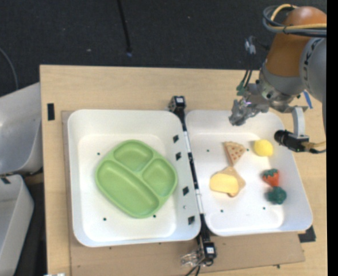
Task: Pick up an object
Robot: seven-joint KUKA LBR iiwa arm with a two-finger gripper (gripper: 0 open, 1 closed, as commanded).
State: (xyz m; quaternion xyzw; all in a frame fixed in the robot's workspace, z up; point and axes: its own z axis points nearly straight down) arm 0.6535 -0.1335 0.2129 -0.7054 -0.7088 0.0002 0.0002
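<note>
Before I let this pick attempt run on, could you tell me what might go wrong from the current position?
1. The gripper sits near the back wall of the right bin, away from every item, so closing here would likely grab nothing.
2. The pizza slice and the yellow piece on a tan slice lie close together; a descent there may nudge one aside.
3. The strawberry and green broccoli almost touch, so a grasp could catch both or push them into the wall.
</note>
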